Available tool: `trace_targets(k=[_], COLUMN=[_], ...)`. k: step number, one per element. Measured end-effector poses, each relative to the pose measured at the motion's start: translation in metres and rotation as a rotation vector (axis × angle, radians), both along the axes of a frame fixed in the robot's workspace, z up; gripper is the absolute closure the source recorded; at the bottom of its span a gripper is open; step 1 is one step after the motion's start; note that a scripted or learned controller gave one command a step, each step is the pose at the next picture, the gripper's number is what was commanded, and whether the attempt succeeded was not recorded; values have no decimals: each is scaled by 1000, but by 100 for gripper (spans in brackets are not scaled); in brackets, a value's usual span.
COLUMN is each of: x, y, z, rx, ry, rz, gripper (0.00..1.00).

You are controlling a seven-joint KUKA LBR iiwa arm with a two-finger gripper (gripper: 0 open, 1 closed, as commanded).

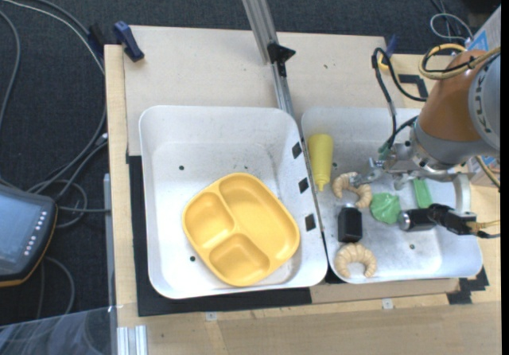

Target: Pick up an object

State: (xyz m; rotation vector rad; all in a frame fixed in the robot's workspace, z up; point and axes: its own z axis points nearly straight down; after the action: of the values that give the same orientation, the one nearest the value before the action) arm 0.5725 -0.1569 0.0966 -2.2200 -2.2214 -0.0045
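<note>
Nearest in the right bin lies a croissant, then a black block and a green toy, likely light and soft, best pinched across its middle. The gripper hovers just beyond; its state I cannot tell.

Counting now: I'm seeing two white bins, one yellow divided plate, one yellow bottle, two croissants, one black block, one green lump.
</note>
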Motion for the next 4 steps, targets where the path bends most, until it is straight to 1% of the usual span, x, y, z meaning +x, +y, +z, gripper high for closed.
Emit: trace_targets(k=[1, 2, 3, 4], x=[1, -1, 3, 4], y=[0, -6, 4, 4], z=[12, 74, 124, 174], rx=[0, -5, -4, -5], ry=[-5, -6, -6, -7], rz=[1, 0, 2, 1], gripper=[100, 100, 100, 100])
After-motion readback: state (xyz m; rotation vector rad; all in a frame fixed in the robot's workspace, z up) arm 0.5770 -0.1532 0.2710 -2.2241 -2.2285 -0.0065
